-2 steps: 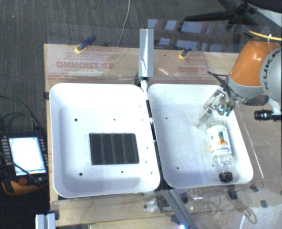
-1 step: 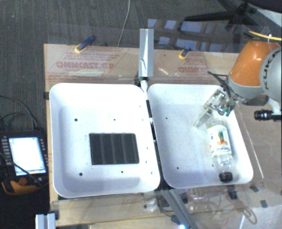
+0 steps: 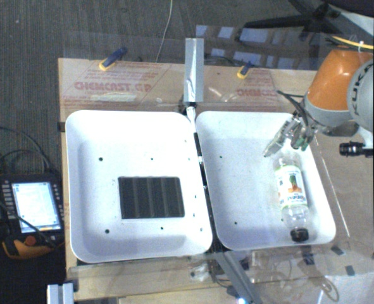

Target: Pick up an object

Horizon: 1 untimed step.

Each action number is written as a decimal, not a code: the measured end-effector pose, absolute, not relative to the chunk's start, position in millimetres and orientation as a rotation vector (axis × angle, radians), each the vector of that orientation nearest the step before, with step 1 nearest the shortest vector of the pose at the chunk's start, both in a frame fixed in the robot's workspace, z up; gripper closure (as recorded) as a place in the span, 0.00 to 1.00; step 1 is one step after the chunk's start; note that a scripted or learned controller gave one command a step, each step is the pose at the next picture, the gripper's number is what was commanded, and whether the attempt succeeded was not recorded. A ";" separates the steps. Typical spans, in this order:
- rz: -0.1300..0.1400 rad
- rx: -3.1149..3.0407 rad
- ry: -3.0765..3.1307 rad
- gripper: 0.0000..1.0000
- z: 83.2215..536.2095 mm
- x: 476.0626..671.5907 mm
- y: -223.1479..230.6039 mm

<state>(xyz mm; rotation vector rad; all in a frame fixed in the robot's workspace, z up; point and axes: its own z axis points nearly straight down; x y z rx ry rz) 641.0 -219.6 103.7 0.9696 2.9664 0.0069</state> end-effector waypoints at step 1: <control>0.007 0.970 2.967 0.00 103.6 640.9 -219.6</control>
